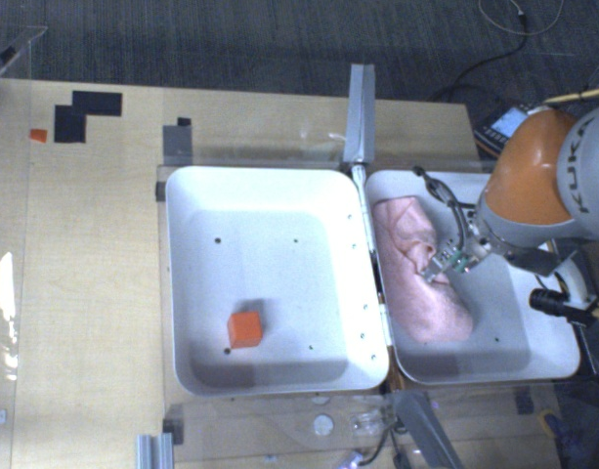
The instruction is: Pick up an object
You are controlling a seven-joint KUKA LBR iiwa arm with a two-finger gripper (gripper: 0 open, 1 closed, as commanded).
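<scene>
In right bin [543, 355], tool [444, 264] on pink cloth [416, 267]

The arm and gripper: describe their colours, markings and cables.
The arm is grey with a wide, rounded orange band; part of black "KUKA" lettering shows on the grey shell. Thin dark cables loop along the wrist to the gripper, a small metallic grey piece with a greenish component on it.

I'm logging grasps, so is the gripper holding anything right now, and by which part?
Cannot be told: the gripper sits on the crumpled pink cloth near its middle, with no visible hold.
</scene>
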